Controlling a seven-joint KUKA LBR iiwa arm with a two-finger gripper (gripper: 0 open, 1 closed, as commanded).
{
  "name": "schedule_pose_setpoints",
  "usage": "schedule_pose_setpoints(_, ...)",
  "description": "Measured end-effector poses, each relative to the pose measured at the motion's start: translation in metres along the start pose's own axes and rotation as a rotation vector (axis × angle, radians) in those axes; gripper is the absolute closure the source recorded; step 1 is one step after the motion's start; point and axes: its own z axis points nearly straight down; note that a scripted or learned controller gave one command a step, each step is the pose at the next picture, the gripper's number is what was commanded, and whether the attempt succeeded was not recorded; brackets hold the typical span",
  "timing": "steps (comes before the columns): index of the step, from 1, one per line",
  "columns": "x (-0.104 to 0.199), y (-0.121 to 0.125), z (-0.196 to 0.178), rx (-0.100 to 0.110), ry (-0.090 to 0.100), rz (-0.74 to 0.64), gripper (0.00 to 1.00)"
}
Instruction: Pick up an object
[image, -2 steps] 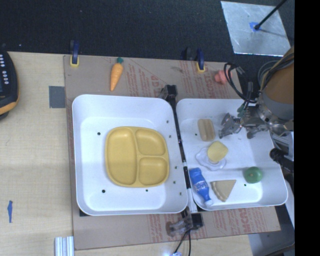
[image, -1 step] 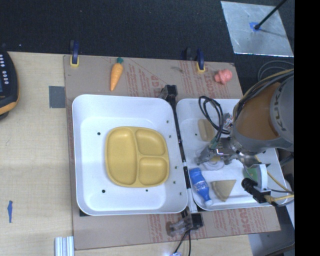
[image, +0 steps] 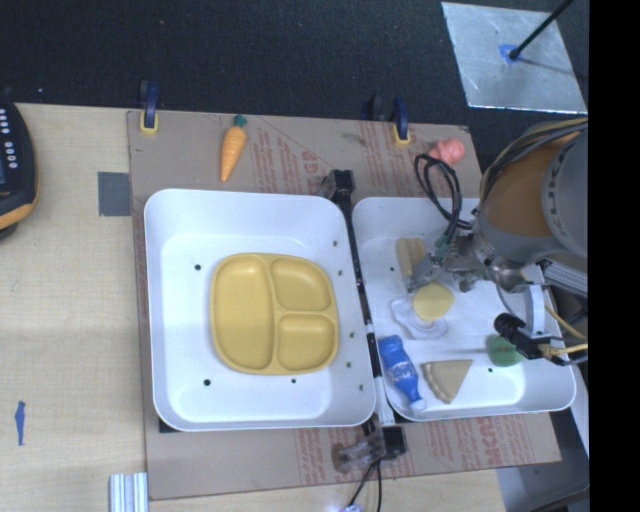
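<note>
My gripper (image: 447, 268) hangs low over the right bin (image: 530, 398), in its upper middle part. Just below it lies a round pale yellow object (image: 433, 301), close to or touching the gripper's tip. A tan wedge (image: 408, 256) sits to the gripper's left. A clear plastic piece (image: 408, 320) rests beside the yellow object. Along the bin's front lie a blue bottle (image: 398, 368), a tan triangular slice (image: 448, 378) and a green object (image: 503, 351). The arm's body hides the bin's right part.
The left bin (image: 170, 300) holds a yellow divided plate (image: 273, 311). Outside the bins, on the cardboard at the back, lie a toy carrot (image: 232, 148) and a pink object (image: 447, 151). Black cables (image: 440, 185) loop over the right bin's back edge.
</note>
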Motion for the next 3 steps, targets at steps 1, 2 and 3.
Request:
schedule_pose_setpoints(1,0.026,0.07,-0.001,-0.001,0.002,-0.002,0.0)
schedule_pose_setpoints(2,0.024,0.067,-0.011,0.007,0.0,-0.004,1.0)
schedule_pose_setpoints(3,0.069,0.057,-0.106,-0.002,0.003,-0.003,1.0)
